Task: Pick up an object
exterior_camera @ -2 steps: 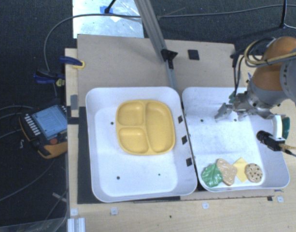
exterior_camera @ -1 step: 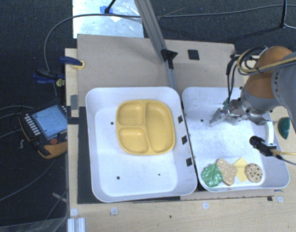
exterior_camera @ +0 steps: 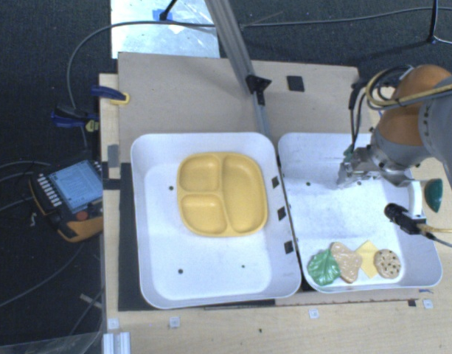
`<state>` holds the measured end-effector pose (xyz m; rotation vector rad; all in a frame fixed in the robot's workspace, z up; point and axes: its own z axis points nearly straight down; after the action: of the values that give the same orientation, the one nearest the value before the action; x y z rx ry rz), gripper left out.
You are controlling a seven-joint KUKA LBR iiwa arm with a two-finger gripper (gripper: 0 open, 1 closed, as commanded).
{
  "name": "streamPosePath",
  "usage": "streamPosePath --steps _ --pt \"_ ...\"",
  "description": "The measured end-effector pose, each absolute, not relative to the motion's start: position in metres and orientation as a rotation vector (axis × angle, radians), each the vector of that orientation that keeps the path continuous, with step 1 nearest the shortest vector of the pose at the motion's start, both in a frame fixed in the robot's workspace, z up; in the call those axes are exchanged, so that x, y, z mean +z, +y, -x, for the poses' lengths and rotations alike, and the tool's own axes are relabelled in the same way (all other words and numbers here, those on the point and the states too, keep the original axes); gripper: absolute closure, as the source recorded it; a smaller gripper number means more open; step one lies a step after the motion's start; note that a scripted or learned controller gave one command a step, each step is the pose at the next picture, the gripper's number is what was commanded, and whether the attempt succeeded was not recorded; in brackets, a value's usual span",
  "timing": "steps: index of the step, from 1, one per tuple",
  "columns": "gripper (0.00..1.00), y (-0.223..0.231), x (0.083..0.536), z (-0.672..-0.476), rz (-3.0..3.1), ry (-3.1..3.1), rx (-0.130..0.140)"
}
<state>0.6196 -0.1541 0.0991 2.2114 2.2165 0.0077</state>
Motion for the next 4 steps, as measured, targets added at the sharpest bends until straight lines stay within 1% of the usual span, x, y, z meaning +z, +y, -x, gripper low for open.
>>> streamPosePath --steps 1,2,3,4 --pt "1.0 -0.153 0.145 -0.615 -2.216 2.22 0.005" --pt "1.0 -0.161 0.196 -0.623 -2.211 2.222 0.006" --pt "1.0 -0.166 0.26 -0.621 -2.21 2.222 0.007" --pt "1.0 -0.166 0.258 -0.622 -2.212 2.226 0.002"
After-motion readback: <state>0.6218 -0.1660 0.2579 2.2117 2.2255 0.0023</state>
